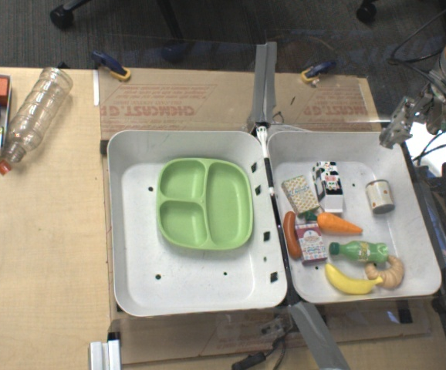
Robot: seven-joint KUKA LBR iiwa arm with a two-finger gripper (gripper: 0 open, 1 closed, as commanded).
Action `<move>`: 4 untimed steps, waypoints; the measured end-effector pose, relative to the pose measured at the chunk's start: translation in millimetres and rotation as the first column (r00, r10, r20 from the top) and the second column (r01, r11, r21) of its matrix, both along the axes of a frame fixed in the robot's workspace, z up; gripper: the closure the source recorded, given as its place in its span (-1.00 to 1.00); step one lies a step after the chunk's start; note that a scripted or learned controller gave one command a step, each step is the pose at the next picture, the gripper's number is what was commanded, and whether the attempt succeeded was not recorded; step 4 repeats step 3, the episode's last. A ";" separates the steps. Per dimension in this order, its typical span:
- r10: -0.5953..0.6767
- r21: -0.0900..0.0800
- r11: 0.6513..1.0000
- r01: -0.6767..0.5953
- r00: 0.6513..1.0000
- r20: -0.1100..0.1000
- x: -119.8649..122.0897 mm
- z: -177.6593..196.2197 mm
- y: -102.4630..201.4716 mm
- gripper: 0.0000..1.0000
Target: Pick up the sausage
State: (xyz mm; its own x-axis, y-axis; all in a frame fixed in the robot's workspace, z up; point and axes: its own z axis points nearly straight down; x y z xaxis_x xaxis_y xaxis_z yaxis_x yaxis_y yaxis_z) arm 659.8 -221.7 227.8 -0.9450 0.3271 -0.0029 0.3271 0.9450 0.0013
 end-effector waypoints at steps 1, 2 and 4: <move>-0.004 0.000 1.000 0.004 1.000 0.006 1.2 10.6 -0.4 1.00; -0.007 -0.001 1.000 0.007 1.000 0.012 2.3 21.2 -0.9 1.00; -0.010 -0.001 1.000 0.010 1.000 0.019 3.4 31.5 -1.6 1.00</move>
